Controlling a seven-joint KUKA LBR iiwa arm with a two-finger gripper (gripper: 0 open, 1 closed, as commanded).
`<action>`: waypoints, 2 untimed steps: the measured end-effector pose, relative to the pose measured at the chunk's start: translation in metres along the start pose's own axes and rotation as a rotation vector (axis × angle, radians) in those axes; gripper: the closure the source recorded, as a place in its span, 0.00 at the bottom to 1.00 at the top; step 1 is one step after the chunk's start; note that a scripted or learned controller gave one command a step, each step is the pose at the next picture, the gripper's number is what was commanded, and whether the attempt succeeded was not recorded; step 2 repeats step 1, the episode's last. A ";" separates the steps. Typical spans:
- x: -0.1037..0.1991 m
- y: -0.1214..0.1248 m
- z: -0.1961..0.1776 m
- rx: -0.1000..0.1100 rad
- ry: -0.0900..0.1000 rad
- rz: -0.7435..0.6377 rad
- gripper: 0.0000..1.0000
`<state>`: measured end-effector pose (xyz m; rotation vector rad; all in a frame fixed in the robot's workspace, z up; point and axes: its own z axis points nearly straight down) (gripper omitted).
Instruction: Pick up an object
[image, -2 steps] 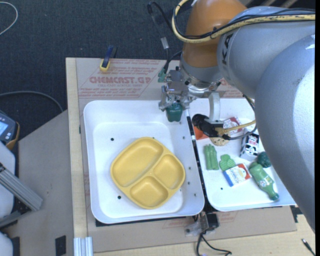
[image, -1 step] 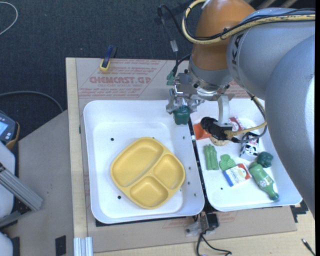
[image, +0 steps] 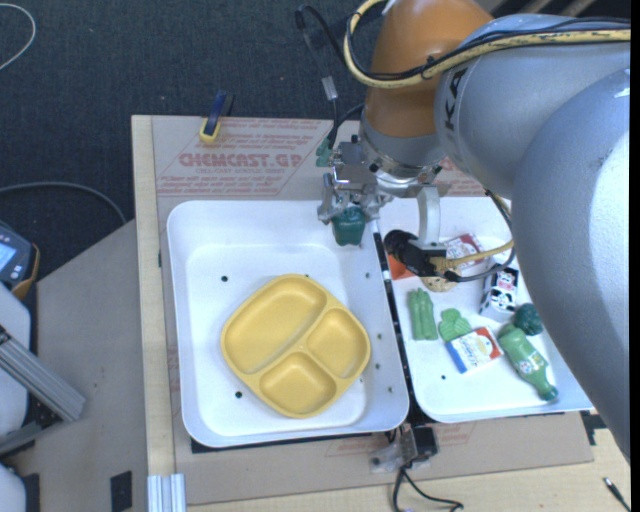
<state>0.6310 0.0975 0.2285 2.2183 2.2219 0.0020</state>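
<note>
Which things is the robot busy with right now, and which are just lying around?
Busy with:
- the tool over the left white bin
- small dark green object at its tip

Lying around:
- yellow plastic divided plate
- green toy bottle
- light green ridged piece
- small red-and-white packet

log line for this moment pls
arm: over left bin's far right corner | gripper: shut on green block | left bin: yellow tray | right bin: toys

The bulky grey arm (image: 560, 150) runs off the top and right edges and hides the shallow white right-hand bin's (image: 480, 400) far right corner, while small print on the red-and-white packet (image: 474, 349) stays unreadable.
</note>
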 end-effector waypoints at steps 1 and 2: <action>-0.011 -0.009 -0.005 0.005 0.000 0.003 1.00; -0.011 -0.009 -0.005 0.005 0.000 0.003 1.00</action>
